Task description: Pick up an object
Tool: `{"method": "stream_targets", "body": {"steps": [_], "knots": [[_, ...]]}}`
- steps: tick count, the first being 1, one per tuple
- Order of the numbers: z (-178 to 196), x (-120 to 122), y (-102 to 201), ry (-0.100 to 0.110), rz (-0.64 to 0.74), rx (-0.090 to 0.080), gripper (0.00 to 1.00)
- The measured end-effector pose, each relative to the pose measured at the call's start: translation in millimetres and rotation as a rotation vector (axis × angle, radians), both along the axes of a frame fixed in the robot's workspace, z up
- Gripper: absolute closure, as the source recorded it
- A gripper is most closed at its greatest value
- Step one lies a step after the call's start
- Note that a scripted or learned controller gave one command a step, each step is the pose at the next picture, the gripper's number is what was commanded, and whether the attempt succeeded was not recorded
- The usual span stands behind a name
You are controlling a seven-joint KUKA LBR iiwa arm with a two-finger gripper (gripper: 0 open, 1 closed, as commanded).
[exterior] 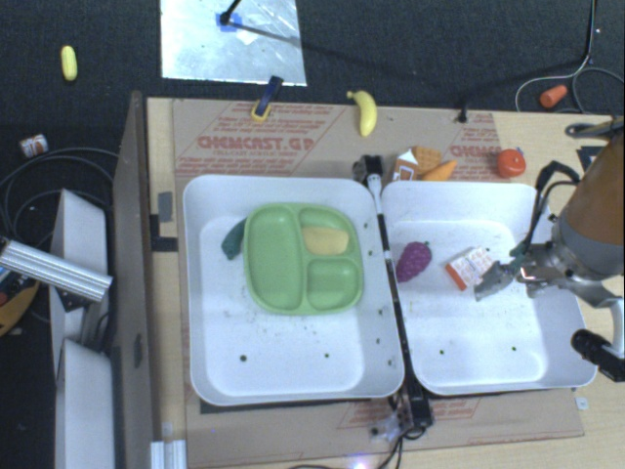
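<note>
The small red-and-white packet [470, 265] lies in the right-hand bin [469, 360], toward its middle, and just to its right sits the gripper [496, 279], down low over the bin floor with its dark tip right beside the packet's edge. Whether it actually touches the packet is hard to call from this angle, and nothing shows clearly between its fingers (how the gripper stands, spread or closed, cannot be told from here). Behind it the grey arm [591, 233] comes in from the right, its orange band showing above the wrist.

Left of the packet, near the wall the two bins share, rests a purple bunch of grapes [414, 258], apart from the packet.

Across in the left bin [283, 360], a green divided plate [301, 259] takes up the middle, with a pale yellow piece [325, 237] sitting in its upper right compartment. A dark green item [232, 238] lies just beside the plate's left rim.

Beyond the bins, on the cardboard-covered surface [293, 140], a yellow banana [364, 112] lies near the back edge, an orange carrot-like piece [436, 170] sits behind the right bin, and a red tomato-like ball [510, 162] rests further right.
</note>
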State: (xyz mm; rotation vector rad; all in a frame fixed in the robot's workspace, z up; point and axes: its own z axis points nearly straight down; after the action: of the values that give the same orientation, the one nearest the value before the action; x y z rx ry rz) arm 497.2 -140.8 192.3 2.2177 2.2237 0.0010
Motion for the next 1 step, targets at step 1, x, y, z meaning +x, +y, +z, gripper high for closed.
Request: {"method": "stream_targets", "body": {"steps": [1], "knots": [[-110.4,46.7,39.7,-0.006,0.004,0.0,0.0]]}}
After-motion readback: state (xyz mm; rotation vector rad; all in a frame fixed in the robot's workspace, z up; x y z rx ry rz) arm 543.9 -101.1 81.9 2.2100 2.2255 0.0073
